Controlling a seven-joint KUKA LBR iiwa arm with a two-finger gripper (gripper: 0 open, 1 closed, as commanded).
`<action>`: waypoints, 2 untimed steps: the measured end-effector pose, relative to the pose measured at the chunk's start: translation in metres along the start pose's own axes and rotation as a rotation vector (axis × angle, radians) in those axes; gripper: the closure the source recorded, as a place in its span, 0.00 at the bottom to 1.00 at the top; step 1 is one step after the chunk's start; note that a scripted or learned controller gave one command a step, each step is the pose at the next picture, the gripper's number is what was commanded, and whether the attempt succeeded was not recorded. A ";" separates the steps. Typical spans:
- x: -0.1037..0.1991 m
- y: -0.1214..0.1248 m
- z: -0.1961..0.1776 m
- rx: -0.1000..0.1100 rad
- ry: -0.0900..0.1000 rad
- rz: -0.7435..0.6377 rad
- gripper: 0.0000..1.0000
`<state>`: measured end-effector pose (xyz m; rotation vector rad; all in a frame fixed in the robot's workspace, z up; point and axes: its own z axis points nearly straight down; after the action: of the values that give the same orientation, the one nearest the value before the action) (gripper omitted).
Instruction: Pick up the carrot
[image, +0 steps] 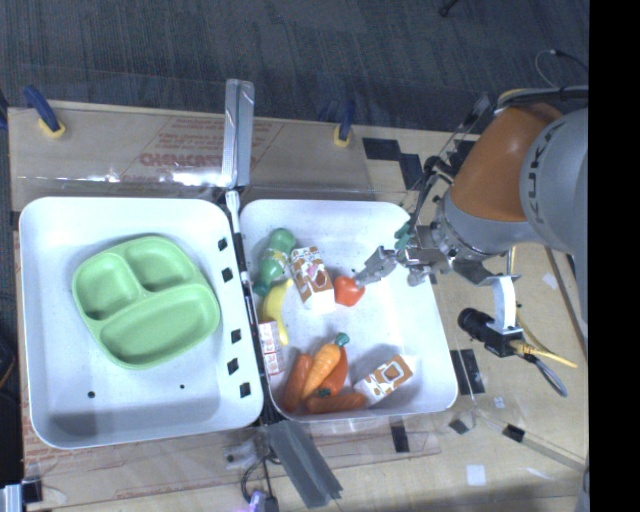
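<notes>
Fingers (374, 268) over the right bin (425, 300)
Whether they are released or clenched cannot be told. The carrot (322, 366) lies near the bin's front wall, well apart from the fingers.

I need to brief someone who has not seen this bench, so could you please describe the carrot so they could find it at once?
Look in the right-hand shallow white bin, at its near left corner. The orange tapered carrot with a small green top lies there on other orange pieces, left of a small brown-and-white carton. Its green tuft and pointed shape set it apart.
</notes>
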<state>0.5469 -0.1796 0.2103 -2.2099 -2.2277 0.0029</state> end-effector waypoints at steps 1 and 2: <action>0.033 0.025 -0.060 -0.003 -0.001 -0.030 0.00; 0.023 -0.003 0.070 0.000 -0.001 -0.217 0.00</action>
<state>0.5433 -0.1570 0.1402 -1.9557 -2.4544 0.0025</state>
